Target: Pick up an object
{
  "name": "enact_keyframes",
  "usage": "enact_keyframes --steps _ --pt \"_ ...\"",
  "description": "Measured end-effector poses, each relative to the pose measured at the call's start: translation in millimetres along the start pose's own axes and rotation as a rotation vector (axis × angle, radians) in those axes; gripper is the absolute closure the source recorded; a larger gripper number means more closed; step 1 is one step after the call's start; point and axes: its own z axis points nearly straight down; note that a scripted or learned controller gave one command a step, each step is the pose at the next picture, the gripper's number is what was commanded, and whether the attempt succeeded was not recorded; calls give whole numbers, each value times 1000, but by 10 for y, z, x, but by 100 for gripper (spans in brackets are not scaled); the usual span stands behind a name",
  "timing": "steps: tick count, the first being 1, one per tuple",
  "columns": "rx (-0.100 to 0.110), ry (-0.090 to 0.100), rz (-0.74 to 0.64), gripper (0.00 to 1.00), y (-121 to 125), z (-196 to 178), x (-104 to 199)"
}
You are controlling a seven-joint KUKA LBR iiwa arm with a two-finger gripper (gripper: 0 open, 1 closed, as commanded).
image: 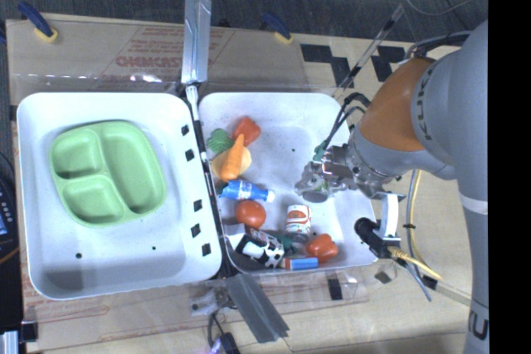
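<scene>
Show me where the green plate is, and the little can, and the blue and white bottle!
green plate (106,170): camera view, on the ridge between its compartments, left bin.
little can (298,220): camera view, on its red and white side, right bin.
blue and white bottle (246,191): camera view, middle of its body, right bin.

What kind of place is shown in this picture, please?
Probably a robotics lab bench set up for grasping trials. A grey robot arm reaches over two white bins; the right one holds small toy foods such as a tomato, the left one a green divided plate, and clamps grip the board.
</scene>
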Motion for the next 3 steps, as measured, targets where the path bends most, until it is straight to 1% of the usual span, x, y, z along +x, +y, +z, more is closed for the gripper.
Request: enact_keyframes --steps 1,2,3 --pt "5 3 156 100 70 344 -66" --pt "-3 1 136 100 -46 -767 139" --pt "-3 0 176 100 496 -1650 240"
